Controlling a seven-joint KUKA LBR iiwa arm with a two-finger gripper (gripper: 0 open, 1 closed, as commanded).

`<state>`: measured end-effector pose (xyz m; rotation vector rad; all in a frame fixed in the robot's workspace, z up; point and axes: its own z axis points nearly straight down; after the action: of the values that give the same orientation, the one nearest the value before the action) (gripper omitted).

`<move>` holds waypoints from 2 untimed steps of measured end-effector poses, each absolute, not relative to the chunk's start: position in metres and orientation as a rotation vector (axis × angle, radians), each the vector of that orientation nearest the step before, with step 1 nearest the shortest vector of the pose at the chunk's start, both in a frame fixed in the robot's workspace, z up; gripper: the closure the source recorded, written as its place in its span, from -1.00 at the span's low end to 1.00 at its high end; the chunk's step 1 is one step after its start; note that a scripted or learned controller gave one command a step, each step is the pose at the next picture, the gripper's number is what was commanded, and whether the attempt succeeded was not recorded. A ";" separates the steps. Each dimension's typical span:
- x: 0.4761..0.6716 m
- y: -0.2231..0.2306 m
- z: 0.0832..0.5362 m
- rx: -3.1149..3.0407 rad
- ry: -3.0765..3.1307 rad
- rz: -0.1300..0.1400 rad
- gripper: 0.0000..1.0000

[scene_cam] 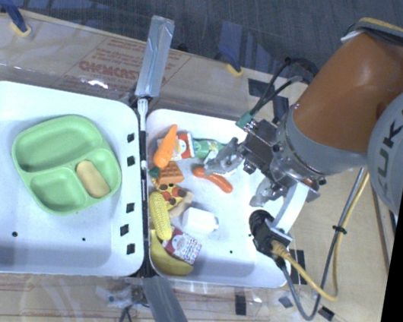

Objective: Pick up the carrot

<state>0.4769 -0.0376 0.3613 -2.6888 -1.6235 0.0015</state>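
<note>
Carrot (165,145): lying well left of the gripper (224,160) against the right bin (234,259) left wall, long axis near upright in view, tip toward the far rim; jaw opening impossible to tell, nothing visibly held.

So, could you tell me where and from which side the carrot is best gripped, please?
Probably across the carrot's thick middle, coming down from above: it lies slanted against the right bin's left wall, so closing across its width from the open right side looks easiest.
</note>
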 end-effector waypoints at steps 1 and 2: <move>0.477 -0.001 0.356 -2.822 -1.376 0.007 -1.00; 0.531 -0.027 0.191 -2.704 -1.589 0.015 -1.00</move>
<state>0.5306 -0.0272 0.1915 -2.7044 -1.5886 0.0154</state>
